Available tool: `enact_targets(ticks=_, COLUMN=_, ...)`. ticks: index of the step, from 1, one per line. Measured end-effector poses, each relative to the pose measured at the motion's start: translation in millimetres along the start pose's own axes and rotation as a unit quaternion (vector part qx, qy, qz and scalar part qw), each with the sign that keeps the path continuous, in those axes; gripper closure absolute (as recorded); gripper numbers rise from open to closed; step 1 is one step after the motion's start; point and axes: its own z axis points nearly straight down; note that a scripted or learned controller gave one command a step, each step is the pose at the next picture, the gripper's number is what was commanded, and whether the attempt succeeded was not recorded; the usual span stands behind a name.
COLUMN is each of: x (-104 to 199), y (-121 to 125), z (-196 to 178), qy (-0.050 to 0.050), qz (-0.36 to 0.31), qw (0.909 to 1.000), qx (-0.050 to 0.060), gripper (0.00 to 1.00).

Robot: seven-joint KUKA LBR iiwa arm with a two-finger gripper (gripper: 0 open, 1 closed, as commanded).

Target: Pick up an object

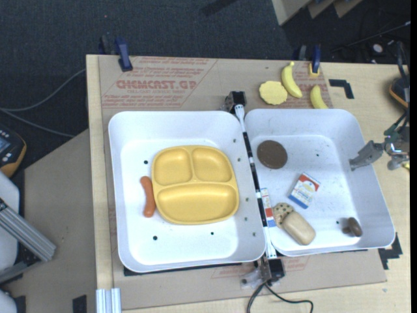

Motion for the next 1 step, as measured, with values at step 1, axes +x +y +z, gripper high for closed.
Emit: enact_targets(ticks=1, x=76.8, y=22.9, z=150.7, qy=0.004, qz=-0.004, qw=1.0000, qx=0.007, gripper=0.00)
